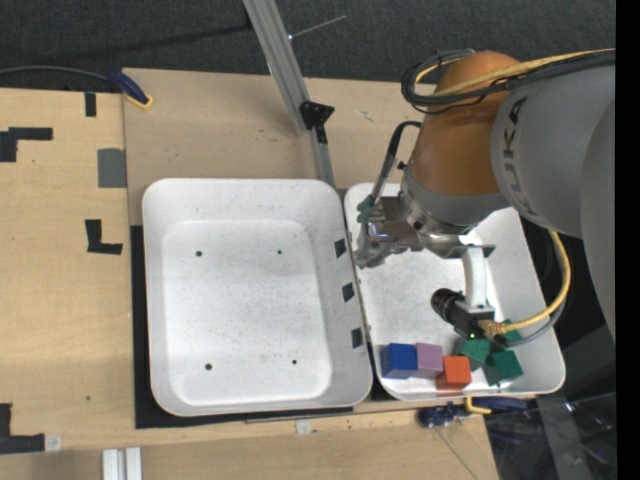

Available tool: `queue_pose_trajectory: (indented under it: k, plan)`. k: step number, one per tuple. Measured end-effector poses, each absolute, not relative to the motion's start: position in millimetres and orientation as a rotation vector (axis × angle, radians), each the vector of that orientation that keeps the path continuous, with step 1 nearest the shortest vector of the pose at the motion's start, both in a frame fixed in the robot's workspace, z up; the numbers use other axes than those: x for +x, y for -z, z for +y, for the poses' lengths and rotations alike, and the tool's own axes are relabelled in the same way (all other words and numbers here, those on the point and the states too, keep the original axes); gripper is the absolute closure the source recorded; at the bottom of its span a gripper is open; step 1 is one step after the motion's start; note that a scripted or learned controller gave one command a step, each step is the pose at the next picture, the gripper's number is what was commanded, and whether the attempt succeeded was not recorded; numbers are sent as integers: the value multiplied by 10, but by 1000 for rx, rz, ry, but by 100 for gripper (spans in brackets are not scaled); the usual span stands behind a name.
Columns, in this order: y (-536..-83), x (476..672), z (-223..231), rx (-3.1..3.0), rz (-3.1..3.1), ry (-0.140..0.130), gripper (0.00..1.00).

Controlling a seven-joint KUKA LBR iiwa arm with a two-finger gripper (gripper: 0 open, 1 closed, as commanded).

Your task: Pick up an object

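Tabletop (60, 298) at nine o'clock carries the left bin (160, 208), bare white. In the right bin (535, 268) my jaws (372, 240) hang near its ten o'clock corner; I cannot tell whether they are apart. Blue block (400, 358), lilac block (429, 357), orange block (456, 370) and green blocks (495, 360) huddle at six o'clock, probably tumbled there, untouched. Arm (520, 148) reads "KUK".
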State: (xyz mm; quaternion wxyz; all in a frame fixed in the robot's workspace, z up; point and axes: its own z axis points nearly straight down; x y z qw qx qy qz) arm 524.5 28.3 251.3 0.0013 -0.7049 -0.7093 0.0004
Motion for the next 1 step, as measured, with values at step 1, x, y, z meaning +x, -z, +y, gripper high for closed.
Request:
queue_pose_trajectory:
  k: [1]
  plan:
    - [-2479,5249,875,-2211,-2228,-1,100]
